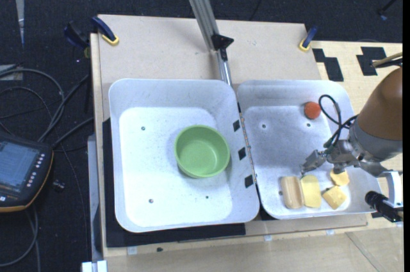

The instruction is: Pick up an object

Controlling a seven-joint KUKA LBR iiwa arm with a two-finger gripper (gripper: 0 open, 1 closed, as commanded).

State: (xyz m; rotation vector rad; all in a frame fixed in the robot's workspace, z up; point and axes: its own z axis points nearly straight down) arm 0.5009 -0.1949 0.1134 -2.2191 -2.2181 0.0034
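Tan block point(291, 192) lying upright-oblong, long axis running near-to-far, pale yellow block point(311, 191) touching beside it.
Gripper point(320, 160) hovering above; grip state can't tell.

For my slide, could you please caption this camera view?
Gripper hovers above yellow blocks in the right bin; green bowl sits in the left bin.

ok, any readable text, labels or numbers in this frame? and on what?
None readable.
Handheld pendant at the left edge: lit screen, content too blurred to read.
Black block markings on the bench at upper right: shapes, not legible characters.
Bins, green bowl, food pieces: no print.
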